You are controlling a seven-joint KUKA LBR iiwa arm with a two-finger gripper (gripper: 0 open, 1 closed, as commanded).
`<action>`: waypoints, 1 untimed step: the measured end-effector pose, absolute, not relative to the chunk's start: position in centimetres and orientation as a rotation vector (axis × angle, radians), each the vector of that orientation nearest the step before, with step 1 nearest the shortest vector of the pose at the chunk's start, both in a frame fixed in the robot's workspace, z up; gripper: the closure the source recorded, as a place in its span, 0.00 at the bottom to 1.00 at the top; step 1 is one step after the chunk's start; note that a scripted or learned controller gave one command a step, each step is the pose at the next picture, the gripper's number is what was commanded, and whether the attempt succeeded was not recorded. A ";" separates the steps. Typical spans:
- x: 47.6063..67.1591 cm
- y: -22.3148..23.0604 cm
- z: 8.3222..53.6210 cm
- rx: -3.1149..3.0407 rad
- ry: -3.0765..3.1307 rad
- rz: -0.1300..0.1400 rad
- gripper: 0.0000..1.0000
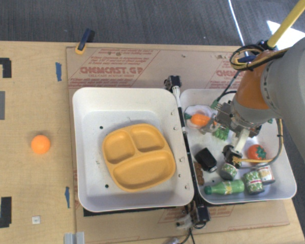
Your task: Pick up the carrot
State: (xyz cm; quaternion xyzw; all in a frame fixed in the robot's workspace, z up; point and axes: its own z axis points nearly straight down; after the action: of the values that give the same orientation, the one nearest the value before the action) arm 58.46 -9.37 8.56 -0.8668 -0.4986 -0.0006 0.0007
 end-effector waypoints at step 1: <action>58.5 -9.4 8.6 -2.722 -1.566 -0.002 0.00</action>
State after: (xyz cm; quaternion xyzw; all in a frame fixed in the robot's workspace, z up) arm 58.46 -9.37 8.56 -0.8668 -0.4986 -0.0007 0.0007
